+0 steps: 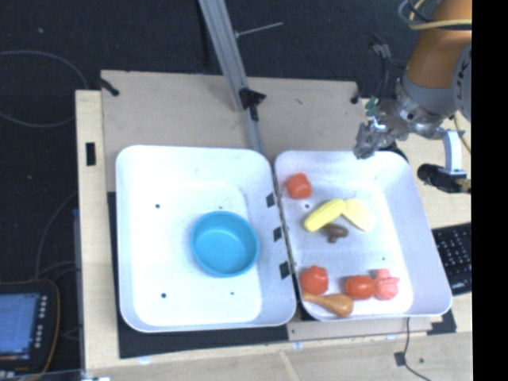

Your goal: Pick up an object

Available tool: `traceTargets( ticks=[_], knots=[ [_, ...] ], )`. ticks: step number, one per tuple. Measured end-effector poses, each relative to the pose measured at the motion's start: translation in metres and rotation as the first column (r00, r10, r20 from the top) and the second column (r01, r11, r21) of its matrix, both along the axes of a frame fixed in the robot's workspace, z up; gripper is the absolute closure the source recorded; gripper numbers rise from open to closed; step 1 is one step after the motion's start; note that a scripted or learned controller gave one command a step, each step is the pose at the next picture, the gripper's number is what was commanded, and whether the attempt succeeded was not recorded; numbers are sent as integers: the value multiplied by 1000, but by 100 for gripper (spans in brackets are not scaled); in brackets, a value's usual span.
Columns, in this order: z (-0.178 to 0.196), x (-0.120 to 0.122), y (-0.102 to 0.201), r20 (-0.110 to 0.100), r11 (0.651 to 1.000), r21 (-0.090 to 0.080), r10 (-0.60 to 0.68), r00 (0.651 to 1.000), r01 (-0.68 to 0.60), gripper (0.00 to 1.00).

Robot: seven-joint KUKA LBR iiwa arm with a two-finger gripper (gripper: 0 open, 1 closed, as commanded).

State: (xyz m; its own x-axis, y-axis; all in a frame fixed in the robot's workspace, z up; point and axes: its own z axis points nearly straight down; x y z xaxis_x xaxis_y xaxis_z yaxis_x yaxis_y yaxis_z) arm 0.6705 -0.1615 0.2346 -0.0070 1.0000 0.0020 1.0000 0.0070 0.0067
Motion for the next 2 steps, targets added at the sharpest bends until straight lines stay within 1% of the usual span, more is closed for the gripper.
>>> traceTargets(
  ticks=[1, 2],
  knots=[
    [41, 1, 0, 0, 1000, 0, 1, 1000, -1, 100],
    [33, 8, 59, -8, 1000, 0, 1, 1000, -1, 100]
  ],
)
